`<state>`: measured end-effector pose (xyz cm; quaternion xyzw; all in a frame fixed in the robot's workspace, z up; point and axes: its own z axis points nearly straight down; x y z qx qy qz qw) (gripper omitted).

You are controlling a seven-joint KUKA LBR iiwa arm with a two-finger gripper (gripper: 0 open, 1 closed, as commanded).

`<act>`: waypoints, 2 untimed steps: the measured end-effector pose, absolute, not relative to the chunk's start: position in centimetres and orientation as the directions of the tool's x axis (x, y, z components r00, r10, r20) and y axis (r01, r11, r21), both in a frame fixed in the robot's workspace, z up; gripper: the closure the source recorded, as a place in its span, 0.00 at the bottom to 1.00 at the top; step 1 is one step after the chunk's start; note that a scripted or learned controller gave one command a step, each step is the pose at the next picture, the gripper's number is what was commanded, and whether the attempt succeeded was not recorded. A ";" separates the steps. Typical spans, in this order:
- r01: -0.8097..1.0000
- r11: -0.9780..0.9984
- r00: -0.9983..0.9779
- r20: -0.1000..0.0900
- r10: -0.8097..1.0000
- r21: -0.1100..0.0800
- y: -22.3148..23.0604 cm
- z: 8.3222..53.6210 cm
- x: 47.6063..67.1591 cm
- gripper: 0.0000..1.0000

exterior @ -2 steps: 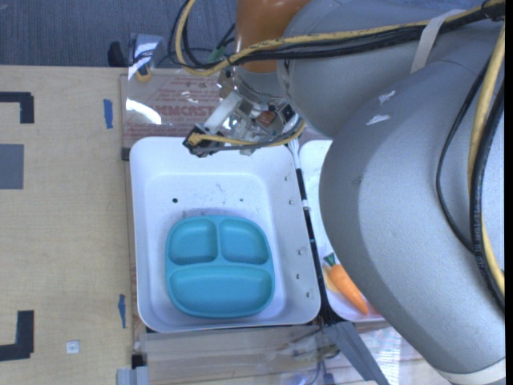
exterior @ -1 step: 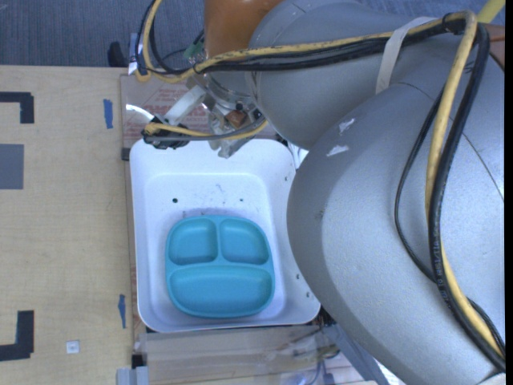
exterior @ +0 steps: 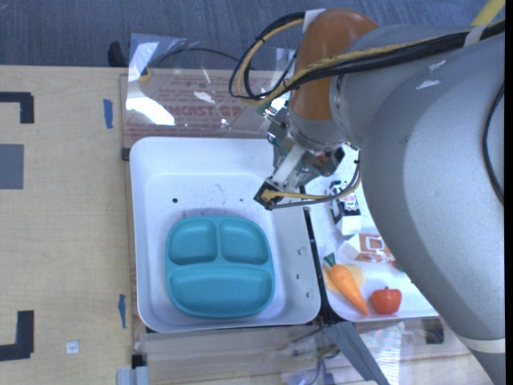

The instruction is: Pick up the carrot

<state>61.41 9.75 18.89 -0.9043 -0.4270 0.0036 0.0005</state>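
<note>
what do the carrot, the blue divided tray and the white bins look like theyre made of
The carrot looks like moulded plastic: even orange, smooth, a toy by its look. The blue divided tray seems matte plastic or silicone, with soft rounded edges and no glare. The white bins look like thin glossy plastic, with rounded corners and faint scuffs.

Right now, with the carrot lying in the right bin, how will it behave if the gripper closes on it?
The carrot looks like a smooth, glossy toy, so it is probably stiff and light but may slip between fingers. Its tapered, rounded body could roll or squirt toward the thin end if pinched off-centre. It lies close beside the tomato, which a push would likely nudge.
</note>
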 end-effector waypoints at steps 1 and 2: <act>0.843 -0.539 0.539 0.003 0.843 0.000 19.4 25.4 64.6 1.00; 0.796 -0.606 0.606 -0.013 0.796 -0.009 22.3 12.7 65.1 1.00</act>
